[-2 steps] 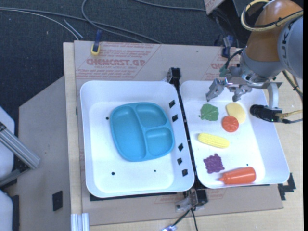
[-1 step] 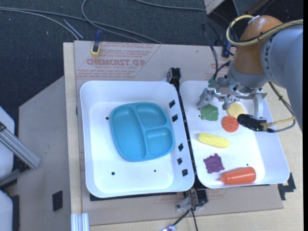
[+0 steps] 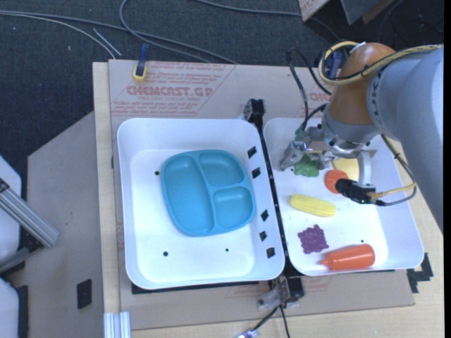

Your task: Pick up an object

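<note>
The right bin [image 3: 394, 231] holds several toy foods. A green piece [image 3: 307, 168] lies near its far left corner, and my gripper [image 3: 308, 153] is down directly over it, touching or nearly touching its top. Just to the right are an orange ball [image 3: 332, 180] and a yellow piece [image 3: 350, 167] partly hidden by the wrist. A yellow corn cob [image 3: 313, 205] lies in the middle of the bin. Nearer the front are a purple grape bunch [image 3: 313, 239] and an orange carrot-like piece [image 3: 350, 257].
The left bin [image 3: 141, 245] holds a blue divided plate [image 3: 208, 191]. A black divider [image 3: 264, 182] with clips runs between the bins. The arm's grey body and orange band [image 3: 363, 69] cover the right bin's far right. A black cable [image 3: 366, 192] trails from the wrist.
</note>
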{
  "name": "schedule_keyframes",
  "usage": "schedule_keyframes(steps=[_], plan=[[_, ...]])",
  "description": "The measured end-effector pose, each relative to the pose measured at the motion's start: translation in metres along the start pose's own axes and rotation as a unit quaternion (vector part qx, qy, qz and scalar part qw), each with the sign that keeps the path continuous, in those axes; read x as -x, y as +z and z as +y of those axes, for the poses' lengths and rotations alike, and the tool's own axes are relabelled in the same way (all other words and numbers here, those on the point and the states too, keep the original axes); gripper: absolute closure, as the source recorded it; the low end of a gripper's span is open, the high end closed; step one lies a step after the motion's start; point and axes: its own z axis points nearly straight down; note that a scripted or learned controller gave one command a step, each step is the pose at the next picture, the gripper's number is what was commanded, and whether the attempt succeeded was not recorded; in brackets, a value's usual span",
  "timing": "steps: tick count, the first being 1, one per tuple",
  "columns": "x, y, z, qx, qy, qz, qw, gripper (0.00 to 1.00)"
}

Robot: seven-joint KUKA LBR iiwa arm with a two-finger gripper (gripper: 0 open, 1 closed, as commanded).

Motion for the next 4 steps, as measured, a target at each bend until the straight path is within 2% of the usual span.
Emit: schedule_keyframes(steps=[1,3,4], plan=[[0.0,-0.015,0.002,0.003,0.0,0.0,1.0,1.0],[0.014,-0.14,0.004,0.005,0.0,-0.001,1.0,1.0],[0.013,-0.15,0.005,0.003,0.0,-0.001,1.0,1.0]])
